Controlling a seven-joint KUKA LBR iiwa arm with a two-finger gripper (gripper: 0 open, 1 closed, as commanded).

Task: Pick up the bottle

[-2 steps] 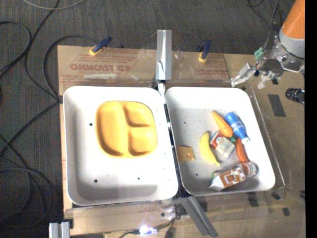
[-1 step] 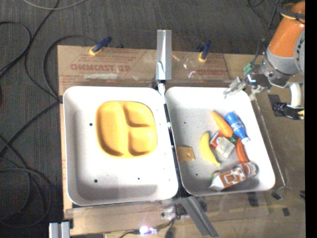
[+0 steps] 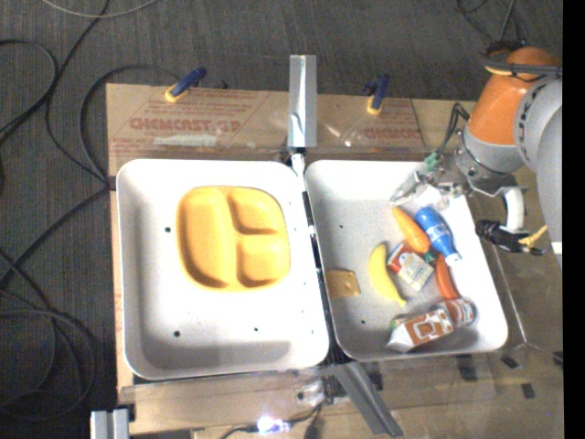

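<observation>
Two white bins: left bin [image 3: 146,337] holds a yellow divided tray [image 3: 234,236]. Right bin [image 3: 352,337] holds the blue bottle [image 3: 436,232], lying at its far right beside a carrot [image 3: 411,230]. Gripper [image 3: 423,179] hangs over that bin's back-right corner, claw state unclear.

Brown bench [image 3: 137,122] with two white bins [image 3: 146,273] [image 3: 352,199] side by side, clamps [image 3: 185,83] at its back edge.

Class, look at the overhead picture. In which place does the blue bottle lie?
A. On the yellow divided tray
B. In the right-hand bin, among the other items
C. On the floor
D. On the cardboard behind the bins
B: the blue bottle lies in the right-hand bin, beside the carrot.
</observation>
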